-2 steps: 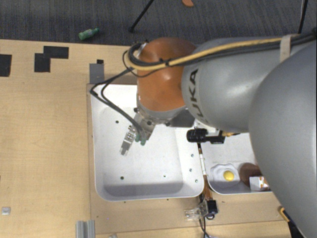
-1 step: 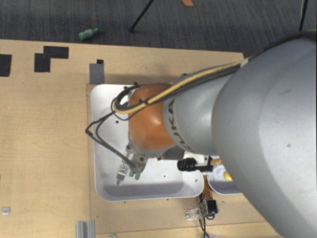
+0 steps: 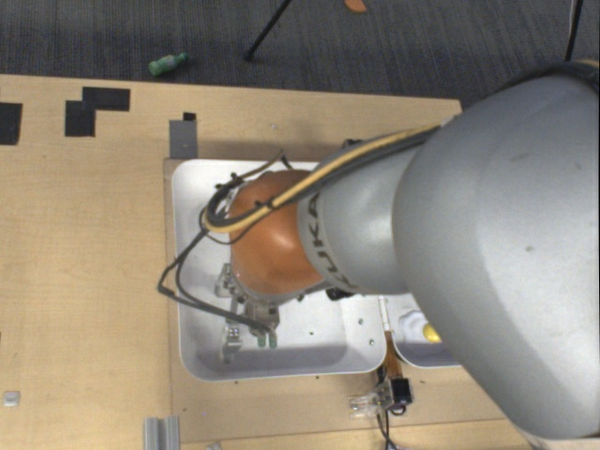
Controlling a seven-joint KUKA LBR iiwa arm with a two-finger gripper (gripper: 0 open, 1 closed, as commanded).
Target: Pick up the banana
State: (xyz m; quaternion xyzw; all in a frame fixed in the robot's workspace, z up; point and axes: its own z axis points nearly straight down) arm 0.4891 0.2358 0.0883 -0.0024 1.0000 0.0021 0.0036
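Observation:
My grey arm with its orange band (image 3: 267,237) reaches down over the left white bin (image 3: 192,251). The gripper (image 3: 247,340) hangs low near that bin's front wall. Its two fingers (image 3: 229,343) stand apart, open, with only bare bin floor between them. A small yellow patch, which looks like the tip of the banana (image 3: 429,333), peeks out in the right bin (image 3: 403,356). It lies right of the gripper, across the divider. My arm hides the remainder of the banana and most of that bin.
A white object (image 3: 411,323) lies beside the yellow tip. A clear plastic clip with wires (image 3: 373,403) sits on the bench in front of the bins. Black cables (image 3: 192,251) loop off the wrist over the left bin. Wooden bench extends to the left.

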